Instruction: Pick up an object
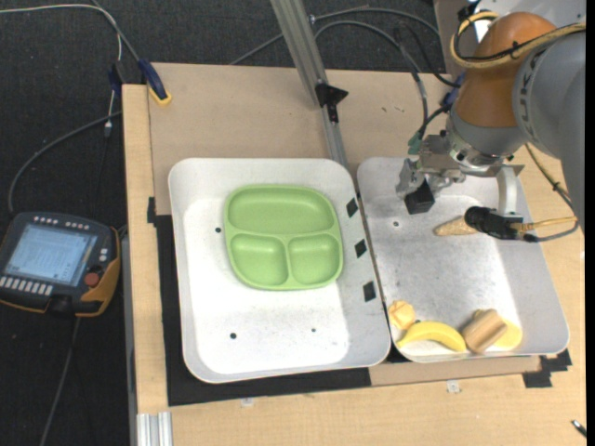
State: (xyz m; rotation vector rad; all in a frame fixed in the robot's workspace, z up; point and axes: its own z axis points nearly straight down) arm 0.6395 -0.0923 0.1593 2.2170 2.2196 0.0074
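Camera view: whatever's written on the pendant (58, 263) screen off to the left is too small to read. The gripper (424, 180) hangs over the far end of the right bin (532, 286), and I can't tell if it's open or closed. A banana (437, 335) and a tan block (483, 329) lie at the bin's near edge, well apart from it. A green divided plate (284, 236) sits in the left bin (200, 277).

Robotics lab or test cell, not a domestic space. Grey industrial arm (548, 72) with an orange band at upper right of frame. Plain wooden bench (242, 110) standing on dark carpet (56, 137). On it, left bin (200, 277) and right bin (465, 268), both white, with black tape (279, 384) beneath. Teach pendant (56, 263) with pale screen at left edge. Loose cables (65, 12) upper left. Aluminium post (297, 35) top centre. Blue clamp (153, 82) on the bench's upper-left corner.
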